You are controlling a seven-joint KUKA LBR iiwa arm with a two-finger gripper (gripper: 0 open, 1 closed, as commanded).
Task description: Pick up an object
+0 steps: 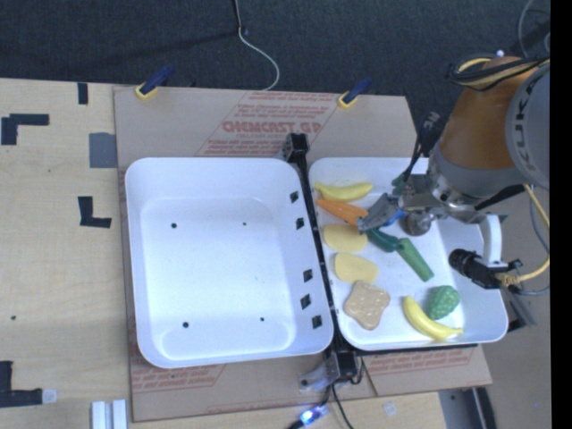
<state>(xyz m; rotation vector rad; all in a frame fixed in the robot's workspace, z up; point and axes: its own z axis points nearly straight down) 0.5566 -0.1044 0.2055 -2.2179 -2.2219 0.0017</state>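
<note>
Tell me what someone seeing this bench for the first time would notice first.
Probably the cluster of toy food in the right bin: a banana and carrot at the far end, a second banana and a green berry-like piece nearer the camera. Next, the grey and orange arm, its gripper low over that bin, by a dark green piece. The left bin is a plain white expanse.

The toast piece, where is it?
The toast piece lies in the right bin, near its front edge, just below a pale yellow slice and left of a banana.
</note>
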